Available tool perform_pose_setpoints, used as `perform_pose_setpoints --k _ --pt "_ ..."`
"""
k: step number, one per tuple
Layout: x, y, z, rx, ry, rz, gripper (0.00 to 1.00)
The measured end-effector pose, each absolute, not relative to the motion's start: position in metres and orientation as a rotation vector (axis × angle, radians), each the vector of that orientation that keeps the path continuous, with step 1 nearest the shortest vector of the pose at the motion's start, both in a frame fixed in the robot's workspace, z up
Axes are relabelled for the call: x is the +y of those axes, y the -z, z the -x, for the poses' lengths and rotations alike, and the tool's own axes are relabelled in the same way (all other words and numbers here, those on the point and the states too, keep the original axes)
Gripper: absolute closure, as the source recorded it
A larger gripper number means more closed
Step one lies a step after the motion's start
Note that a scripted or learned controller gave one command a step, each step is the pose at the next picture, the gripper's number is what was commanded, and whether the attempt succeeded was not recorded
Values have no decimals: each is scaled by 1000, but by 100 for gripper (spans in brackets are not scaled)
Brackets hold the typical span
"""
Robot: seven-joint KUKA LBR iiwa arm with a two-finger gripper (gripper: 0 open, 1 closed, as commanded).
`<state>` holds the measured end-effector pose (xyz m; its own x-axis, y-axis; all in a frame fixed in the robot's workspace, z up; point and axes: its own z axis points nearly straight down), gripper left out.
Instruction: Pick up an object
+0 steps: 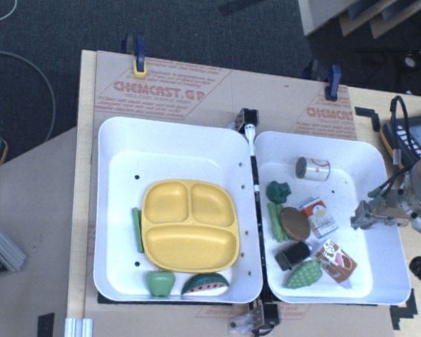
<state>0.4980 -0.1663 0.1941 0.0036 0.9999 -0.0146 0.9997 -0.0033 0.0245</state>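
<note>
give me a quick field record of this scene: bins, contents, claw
left bin: yellow divided plate, green stick, green cup, watermelon slice
right bin: silver can, brown oval, black block, small cartons
claw: over right bin's right side, holding nothing visible
task state: nothing lifted yet

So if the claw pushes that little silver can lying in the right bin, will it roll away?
Probably yes. The little can lies on its side on the bin's smooth white floor, so a nudge would likely send it rolling. It looks stiff and round, so it could slip from a grip. Nothing touches it, so little would stop it before the wall.
</note>
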Motion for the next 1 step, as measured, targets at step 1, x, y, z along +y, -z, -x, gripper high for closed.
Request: perform_pose_setpoints --k 1 --pt "-90 -162 -478 2236 2 -2221 100"
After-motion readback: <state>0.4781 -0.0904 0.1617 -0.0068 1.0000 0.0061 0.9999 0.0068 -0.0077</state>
